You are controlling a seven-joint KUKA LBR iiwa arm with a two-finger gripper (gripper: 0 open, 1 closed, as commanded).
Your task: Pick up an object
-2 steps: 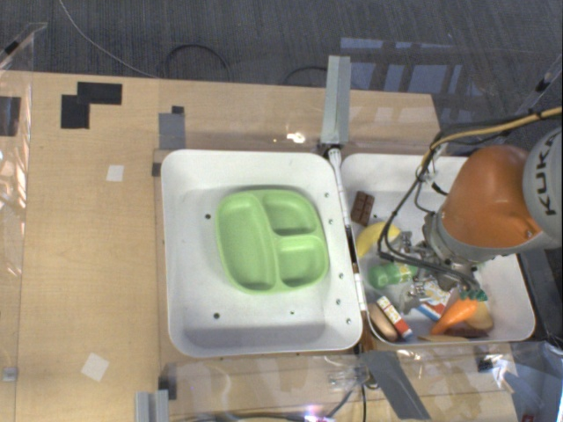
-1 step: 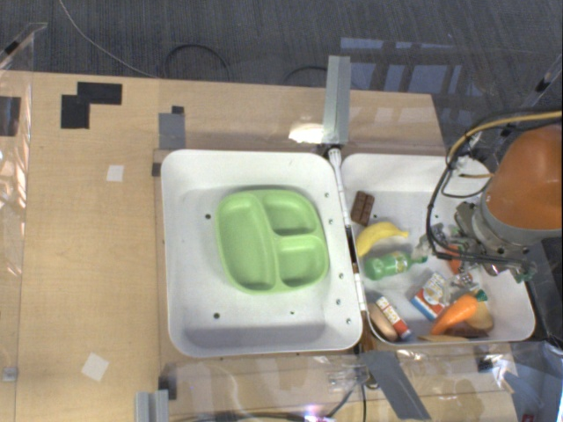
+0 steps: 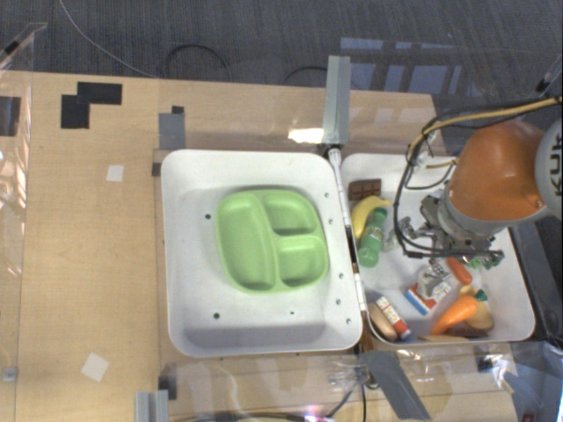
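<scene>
The right bin [image 3: 522, 323] holds several small items: a yellow banana [image 3: 368, 207], a green bottle [image 3: 370, 238], a brown chocolate bar [image 3: 364, 187], an orange carrot [image 3: 457, 311], a small red-and-white packet [image 3: 419, 300] and a tube-like item [image 3: 391, 316] at the front left. My gripper [image 3: 437, 273] hangs low over the bin's middle, just above the packet and carrot. The orange wrist band [image 3: 497, 172] and cables cover most of the hand from above. Nothing is seen between the fingers.
The left bin [image 3: 185, 262] carries a green divided plate [image 3: 271, 239]. A metal divider post [image 3: 337, 104] stands behind the seam between the bins. The wooden bench [image 3: 79, 236] stretches to the left, with black markers at its far corner.
</scene>
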